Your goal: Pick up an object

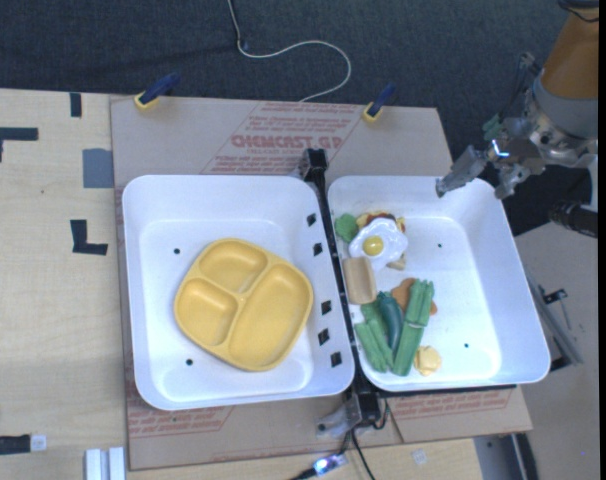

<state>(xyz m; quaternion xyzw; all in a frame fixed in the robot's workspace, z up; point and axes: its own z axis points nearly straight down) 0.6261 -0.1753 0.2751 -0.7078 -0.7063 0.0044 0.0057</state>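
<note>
We see the claw (pixel 480 176) above the right bin's (pixel 483 298) far rim | fingers spread, gripping nothing | toy food (pixel 388 293) heaped along that bin's left side | yellow tray (pixel 244 303) in left bin (pixel 153 298)

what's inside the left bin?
The left bin holds one yellow divided plate lying flat, three compartments with nothing in them. Whatever is beneath the plate is covered. All toy food sits in the right bin.
</note>
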